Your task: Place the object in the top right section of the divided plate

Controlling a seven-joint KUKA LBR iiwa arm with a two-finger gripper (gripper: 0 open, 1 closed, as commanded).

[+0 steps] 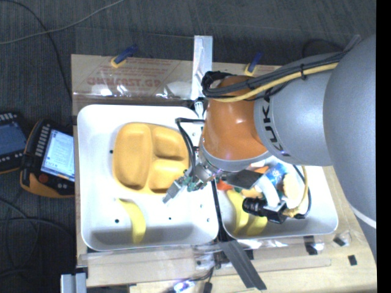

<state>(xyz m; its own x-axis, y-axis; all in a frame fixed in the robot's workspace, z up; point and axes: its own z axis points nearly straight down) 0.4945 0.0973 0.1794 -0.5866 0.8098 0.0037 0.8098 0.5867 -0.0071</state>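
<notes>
Over the lower right rim of the plate [137, 154] hangs the gripper [171, 195], low in the left bin [98, 133] and just beside the wall shared with the right bin [330, 223]. Whether it is spread or pressed together I cannot tell at this size and angle, and I see nothing clearly held in it.

The yellow plate has one long section on the left and two smaller ones on the right. The top right section [169, 142] shows only bare yellow, so by my reading the placing is not yet done. The likeliest object is the banana [135, 220], which lies on the bin floor below the plate, apart from it and well to the left of the gripper. If so, the grasp, lift and drop all remain. The right bin holds more yellow fruit [245, 221] and a blue and white item [275, 175], partly hidden by the arm [244, 127], so the object could also come from there.

As for writing, white letters on the arm's grey shell read "KU" with the rest cut off, which fits KUKA. A clear bag [131, 81] behind the bins carries faint reddish print that I cannot read. The screen of a handset [58, 155] left of the bench is too small to read.
</notes>
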